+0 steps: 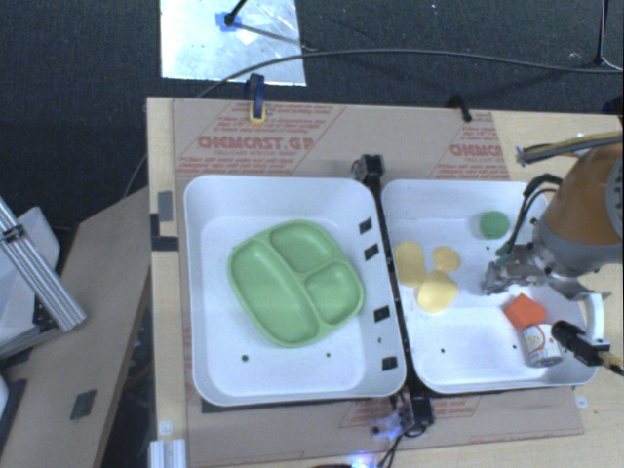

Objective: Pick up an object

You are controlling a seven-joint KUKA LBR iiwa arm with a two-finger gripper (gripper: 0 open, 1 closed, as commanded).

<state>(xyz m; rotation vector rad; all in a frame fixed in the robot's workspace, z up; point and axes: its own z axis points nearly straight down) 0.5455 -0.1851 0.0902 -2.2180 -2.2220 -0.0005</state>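
The right bin (pixel 458 364) holds a green ball (pixel 493 224) near its far side and three yellow pieces at its left: a long one (pixel 409 261), a small round one (pixel 447 258) and a bigger lump (pixel 438 292). An orange block (pixel 524 310) lies toward the near right, with a small white and red can (pixel 537 345) just in front of it. My gripper (pixel 499 278) is low in this bin, between the yellow lump and the orange block, a little below the green ball. Nothing can be seen held in it.
The left bin (pixel 219 359) carries a green divided plate (pixel 294 282) in its middle. Black clips run along the ridge between the two bins (pixel 382 271). The grey and orange arm (pixel 585 222) covers the right bin's right side.
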